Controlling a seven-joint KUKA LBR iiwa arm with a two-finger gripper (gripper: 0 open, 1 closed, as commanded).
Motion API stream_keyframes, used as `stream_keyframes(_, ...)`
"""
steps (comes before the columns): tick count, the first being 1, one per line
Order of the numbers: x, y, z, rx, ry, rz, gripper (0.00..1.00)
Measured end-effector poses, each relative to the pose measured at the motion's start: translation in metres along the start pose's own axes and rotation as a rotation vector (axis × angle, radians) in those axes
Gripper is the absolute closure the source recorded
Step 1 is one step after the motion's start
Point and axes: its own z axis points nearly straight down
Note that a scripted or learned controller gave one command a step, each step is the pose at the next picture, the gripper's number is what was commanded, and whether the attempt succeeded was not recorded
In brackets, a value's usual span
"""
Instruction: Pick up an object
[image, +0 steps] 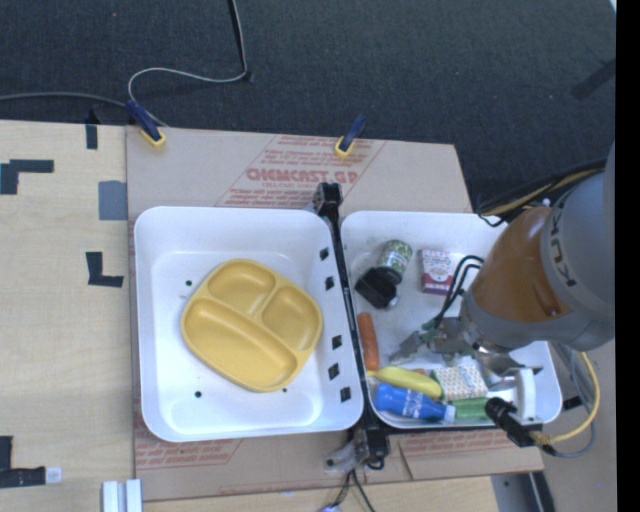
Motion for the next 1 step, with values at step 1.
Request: stream_keyframes(1,0.0006,0.0001,-0.0092,0.001,0.001,-0.001,1.00)
